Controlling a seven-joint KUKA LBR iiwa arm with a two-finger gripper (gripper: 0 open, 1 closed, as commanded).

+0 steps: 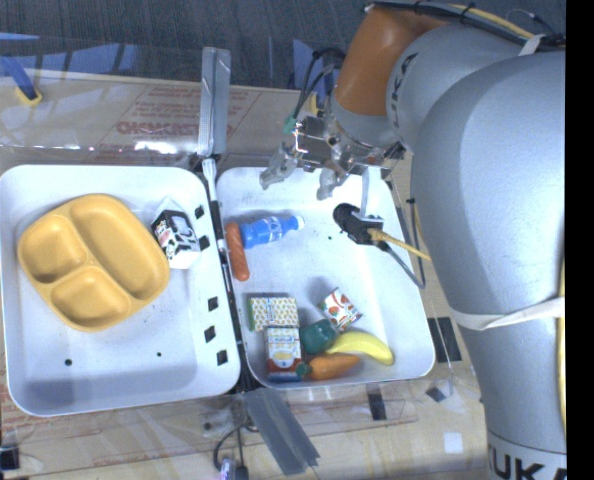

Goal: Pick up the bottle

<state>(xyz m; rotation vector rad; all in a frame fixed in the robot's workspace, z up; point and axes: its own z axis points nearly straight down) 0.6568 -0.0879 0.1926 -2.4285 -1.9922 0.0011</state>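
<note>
A cardboard-covered table (97, 118) carries two white bins side by side. In the right bin (407, 298) the blue bottle (269, 230) lies on its side near the far left corner, just beside a sausage (238, 252). The gripper (302, 183) hangs above the bin's far edge, fingers spread open and holding nothing, apart from the bottle. The left bin (37, 368) holds a yellow divided tray (92, 260) and a small carton (180, 234).
</note>
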